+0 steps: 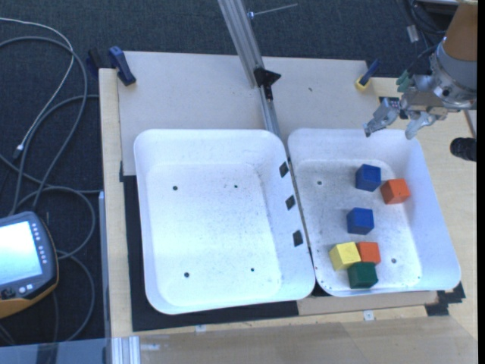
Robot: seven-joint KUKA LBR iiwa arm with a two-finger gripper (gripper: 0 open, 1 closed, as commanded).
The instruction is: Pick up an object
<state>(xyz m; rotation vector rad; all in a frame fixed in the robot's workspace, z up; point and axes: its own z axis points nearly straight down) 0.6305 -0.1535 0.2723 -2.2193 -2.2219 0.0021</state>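
Blocks (367, 177) mid-bin, jaws (395, 126) (spread) above rim

2 blue blocks (368, 177), 2 orange (395, 191), yellow (345, 255), green (362, 275), right bin (432, 203)

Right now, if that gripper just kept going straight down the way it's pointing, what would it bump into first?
Probably the far rim of the right bin, or its floor just inside. The gripper hangs open above that edge, short of the nearest blue block. Depth is hard to judge from this slanted view.
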